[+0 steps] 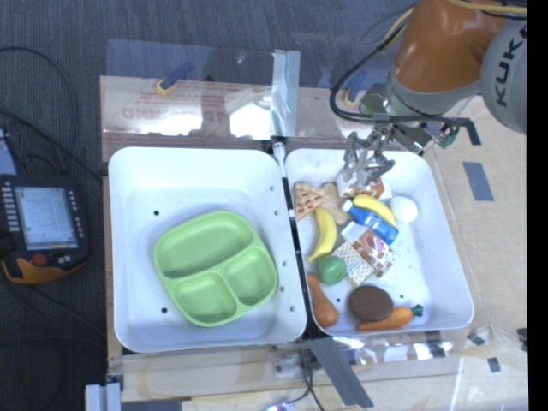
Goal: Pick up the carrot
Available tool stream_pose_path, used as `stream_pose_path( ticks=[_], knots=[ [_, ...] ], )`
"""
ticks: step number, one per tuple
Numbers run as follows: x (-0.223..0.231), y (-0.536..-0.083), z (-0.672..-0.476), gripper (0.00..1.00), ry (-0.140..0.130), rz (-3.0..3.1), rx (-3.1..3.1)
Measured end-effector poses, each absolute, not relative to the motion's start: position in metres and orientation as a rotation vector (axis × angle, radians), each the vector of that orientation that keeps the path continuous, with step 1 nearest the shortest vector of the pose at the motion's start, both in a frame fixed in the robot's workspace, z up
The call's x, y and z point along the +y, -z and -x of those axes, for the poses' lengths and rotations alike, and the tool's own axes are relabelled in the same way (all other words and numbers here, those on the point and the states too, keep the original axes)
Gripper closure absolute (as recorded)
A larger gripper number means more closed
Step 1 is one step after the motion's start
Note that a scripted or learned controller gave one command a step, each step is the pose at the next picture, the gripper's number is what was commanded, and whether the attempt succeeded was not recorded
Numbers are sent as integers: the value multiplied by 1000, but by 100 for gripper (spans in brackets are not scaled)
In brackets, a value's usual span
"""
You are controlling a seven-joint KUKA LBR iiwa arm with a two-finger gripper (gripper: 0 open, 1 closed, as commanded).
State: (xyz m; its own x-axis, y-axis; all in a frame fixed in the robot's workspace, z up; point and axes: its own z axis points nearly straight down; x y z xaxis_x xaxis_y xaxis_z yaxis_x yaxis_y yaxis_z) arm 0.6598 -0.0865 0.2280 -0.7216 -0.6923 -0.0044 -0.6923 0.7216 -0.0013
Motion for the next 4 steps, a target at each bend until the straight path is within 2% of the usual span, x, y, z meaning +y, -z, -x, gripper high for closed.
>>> stream_pose_path(
  ticks=[1,2,3,4],
  knots=[
    [-90,-215,-654,100,-5,1860,2529],
    [-71,-182,-668,100,-8,2392,2031],
    [-78,-244,-663,100,-2,2844,1321],
    [-92,-236,-669,100,-5,3000,913]
  ],
)
